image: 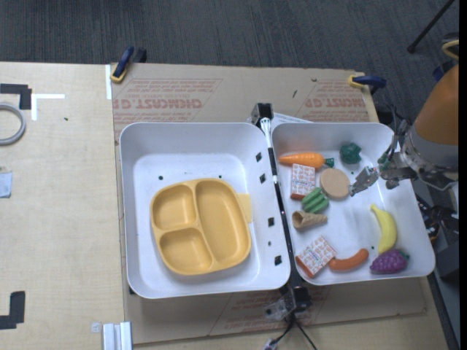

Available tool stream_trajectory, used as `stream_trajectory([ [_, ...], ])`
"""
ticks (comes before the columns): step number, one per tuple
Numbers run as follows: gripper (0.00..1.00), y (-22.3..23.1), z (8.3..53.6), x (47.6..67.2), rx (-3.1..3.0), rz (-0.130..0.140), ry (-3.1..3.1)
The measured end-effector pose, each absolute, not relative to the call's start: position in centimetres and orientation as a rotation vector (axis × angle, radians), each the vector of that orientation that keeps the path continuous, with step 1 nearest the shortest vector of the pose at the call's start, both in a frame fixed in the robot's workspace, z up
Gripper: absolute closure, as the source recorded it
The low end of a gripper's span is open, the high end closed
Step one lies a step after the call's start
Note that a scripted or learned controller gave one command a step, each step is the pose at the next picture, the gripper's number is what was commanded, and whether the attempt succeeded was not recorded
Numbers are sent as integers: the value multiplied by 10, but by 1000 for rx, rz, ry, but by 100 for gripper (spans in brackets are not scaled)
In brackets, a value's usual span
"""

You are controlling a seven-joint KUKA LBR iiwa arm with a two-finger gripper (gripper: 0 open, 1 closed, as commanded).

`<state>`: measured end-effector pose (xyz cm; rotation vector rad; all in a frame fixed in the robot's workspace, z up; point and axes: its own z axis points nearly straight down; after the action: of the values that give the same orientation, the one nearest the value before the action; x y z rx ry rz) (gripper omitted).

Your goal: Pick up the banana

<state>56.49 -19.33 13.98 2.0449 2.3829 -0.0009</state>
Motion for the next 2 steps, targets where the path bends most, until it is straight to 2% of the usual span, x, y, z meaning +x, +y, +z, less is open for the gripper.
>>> stream_trajectory([
  [1, 0, -214, 92, 532, 1750, 0, 2608],
  [2, 100, -214, 102, 533, 1750, 1, 2606],
])
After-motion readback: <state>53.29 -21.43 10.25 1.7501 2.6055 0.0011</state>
